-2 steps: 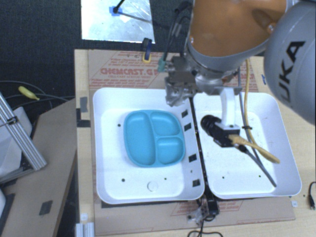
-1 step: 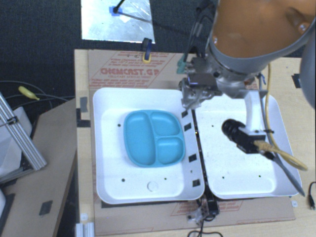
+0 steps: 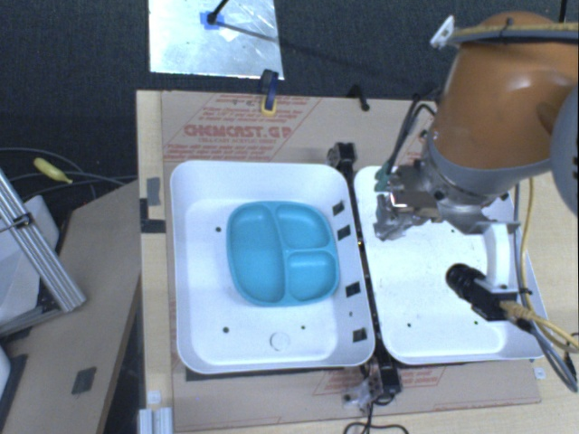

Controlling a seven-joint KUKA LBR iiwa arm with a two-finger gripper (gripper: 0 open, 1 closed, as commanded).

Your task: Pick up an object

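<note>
My gripper (image 3: 395, 213) at right bin (image 3: 425, 328)'s far-left corner, grip I cannot tell, blue plate (image 3: 282, 251) centred in left bin (image 3: 201, 269), margins all round

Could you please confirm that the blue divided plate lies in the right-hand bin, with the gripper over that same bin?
Not quite. The camera view shows the blue divided plate in the left-hand bin, not the right-hand one. The gripper is indeed over the right-hand bin.

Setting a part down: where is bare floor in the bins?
Left bin: strip between blue plate and near rim. Right bin: floor between the gripper and near rim. Crowded: left bin's middle, right bin's far half under the arm.
</note>
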